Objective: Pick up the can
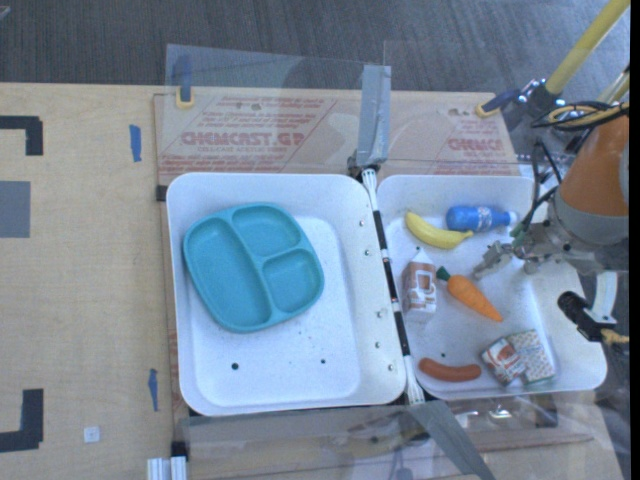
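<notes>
Counting one can (515,358), one carrot (473,298).

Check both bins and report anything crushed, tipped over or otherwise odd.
The can in the right bin's near corner looks crushed and lies on its side, its label crumpled. The blue bottle lies flat beside the banana. The teal divided plate in the left bin sits askew.

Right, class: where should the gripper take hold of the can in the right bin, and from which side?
Probably mid-body, from straight above. The can seems to lie on its side, so the fingers would close across its rounded body rather than its ends, staying clear of the sausage beside it.
</notes>
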### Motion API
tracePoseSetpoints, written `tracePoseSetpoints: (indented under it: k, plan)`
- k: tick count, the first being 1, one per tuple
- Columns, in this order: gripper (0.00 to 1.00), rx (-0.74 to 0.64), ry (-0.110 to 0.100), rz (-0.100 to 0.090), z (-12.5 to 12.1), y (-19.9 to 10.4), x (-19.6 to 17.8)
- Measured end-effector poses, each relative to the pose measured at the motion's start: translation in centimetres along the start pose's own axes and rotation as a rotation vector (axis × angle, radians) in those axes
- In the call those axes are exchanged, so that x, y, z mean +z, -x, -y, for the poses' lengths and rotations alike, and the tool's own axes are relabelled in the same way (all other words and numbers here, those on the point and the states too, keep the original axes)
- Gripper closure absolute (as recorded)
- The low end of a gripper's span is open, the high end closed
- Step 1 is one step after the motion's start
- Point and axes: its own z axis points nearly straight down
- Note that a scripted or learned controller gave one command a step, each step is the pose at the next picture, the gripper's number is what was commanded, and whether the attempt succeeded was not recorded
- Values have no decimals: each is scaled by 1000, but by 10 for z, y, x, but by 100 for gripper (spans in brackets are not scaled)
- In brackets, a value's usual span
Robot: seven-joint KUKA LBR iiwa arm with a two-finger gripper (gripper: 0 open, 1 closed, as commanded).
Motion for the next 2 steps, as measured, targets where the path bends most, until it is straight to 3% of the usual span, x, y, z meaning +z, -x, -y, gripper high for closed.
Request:
tracePoseSetpoints:
  k: [1,2]
  plan:
    - [0,97,-4,-10,-56,13,-12]
    - [0,109,-1,0,28,-25,0]
